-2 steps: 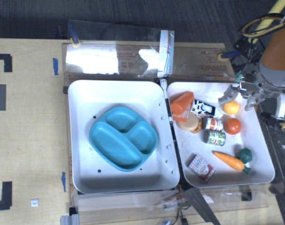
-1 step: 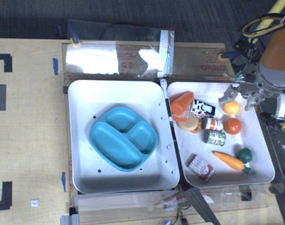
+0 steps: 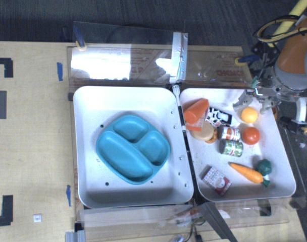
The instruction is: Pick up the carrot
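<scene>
The carrot (image 3: 247, 173) is orange with a dark green top and lies flat near the front right corner of the right bin (image 3: 287, 183), its tip pointing left. My gripper (image 3: 255, 104) hangs over the far right corner of that bin, just above an orange fruit (image 3: 249, 115). Its fingers are spread, with nothing between them. The carrot is well apart from the gripper, toward the front of the bin.
The right bin also holds an orange carton (image 3: 196, 112), a black-and-white item (image 3: 218, 117), a small can (image 3: 230, 133), a tomato (image 3: 251, 135), a green can (image 3: 231, 148) and a red packet (image 3: 215, 179). A blue divided plate (image 3: 133, 148) lies in the left bin (image 3: 88, 105).
</scene>
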Motion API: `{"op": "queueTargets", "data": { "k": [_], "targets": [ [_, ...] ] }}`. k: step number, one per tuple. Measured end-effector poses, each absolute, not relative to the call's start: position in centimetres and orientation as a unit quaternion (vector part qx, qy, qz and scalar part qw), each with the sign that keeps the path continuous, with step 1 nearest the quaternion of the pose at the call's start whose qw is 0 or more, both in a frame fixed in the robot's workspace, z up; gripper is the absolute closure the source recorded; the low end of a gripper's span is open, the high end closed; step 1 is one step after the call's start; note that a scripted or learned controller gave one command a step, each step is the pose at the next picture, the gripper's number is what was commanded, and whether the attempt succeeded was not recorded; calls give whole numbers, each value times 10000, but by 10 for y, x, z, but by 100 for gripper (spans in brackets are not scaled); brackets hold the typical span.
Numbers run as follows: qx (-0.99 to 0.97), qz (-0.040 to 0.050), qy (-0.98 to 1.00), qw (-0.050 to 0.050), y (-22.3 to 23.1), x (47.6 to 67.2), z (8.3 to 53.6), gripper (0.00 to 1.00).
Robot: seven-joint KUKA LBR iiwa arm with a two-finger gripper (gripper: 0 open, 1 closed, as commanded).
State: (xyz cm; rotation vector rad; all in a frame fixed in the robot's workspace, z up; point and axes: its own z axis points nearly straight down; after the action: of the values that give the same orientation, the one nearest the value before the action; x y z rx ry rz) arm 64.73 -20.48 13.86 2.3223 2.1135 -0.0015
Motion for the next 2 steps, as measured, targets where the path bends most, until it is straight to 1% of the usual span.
{"op": "queueTargets", "data": {
  "k": [1, 2],
  "targets": [
    [7445, 65, 6675, -49, -201, 664, 91, 0],
    [7817, 20, 6237, 35, -217, 669, 149, 0]
  ]
}}
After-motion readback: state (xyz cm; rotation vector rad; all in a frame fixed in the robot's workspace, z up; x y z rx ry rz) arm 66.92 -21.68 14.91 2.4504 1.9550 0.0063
